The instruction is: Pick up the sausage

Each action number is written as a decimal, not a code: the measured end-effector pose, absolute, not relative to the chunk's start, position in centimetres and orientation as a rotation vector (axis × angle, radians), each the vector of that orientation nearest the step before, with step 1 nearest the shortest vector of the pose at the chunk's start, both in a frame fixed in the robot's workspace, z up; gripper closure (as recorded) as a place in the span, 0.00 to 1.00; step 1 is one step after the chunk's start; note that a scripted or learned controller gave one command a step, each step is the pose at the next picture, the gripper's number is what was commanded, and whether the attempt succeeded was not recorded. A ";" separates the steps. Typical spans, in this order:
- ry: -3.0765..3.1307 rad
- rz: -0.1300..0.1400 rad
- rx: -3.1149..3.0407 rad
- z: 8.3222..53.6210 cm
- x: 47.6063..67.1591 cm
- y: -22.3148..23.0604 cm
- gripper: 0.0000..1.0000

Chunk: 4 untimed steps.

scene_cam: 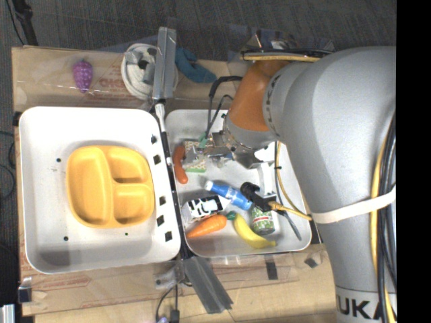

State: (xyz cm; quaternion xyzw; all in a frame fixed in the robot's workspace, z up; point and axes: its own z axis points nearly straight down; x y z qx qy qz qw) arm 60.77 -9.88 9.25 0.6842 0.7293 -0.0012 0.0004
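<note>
Sausage (179, 164) pickup at the approach stage, by the look of it: the reddish-brown link lies along the left wall of the right bin (296, 242), near its far-left corner, with the hand (199, 152) poised just beside it, close enough that contact cannot be ruled out. Nothing shows between the fingers, and whether they stand wide or narrow cannot be told from this angle. The grey arm (337, 147) reaches across from the desk's right edge, its orange band (248, 103) over the bin's far side. The next move likely calls for a small shift toward the left wall and a descent straight onto the link, with the wall itself leaving little room for the outer finger. The left bin (40, 180) holds a yellow divided tray (111, 184) at its centre. In the right bin's near half lie a blue bottle (225, 192), a carrot (207, 226), a banana (250, 235), a small black-and-white carton (199, 207) and a green-labelled jar (262, 221), all apart from the sausage and not obviously in the way. Along the desk's far edge sit a white coil (138, 69) and a purple toy (83, 75).
</note>
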 end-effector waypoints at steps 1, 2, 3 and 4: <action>2.291 -0.004 2.149 9.3 60.8 -9.9 0.00; 2.201 -0.002 2.244 9.2 62.7 -9.9 0.00; 2.213 -0.005 2.237 10.2 62.7 -9.7 1.00; 2.214 -0.005 2.236 10.2 62.7 -9.6 0.00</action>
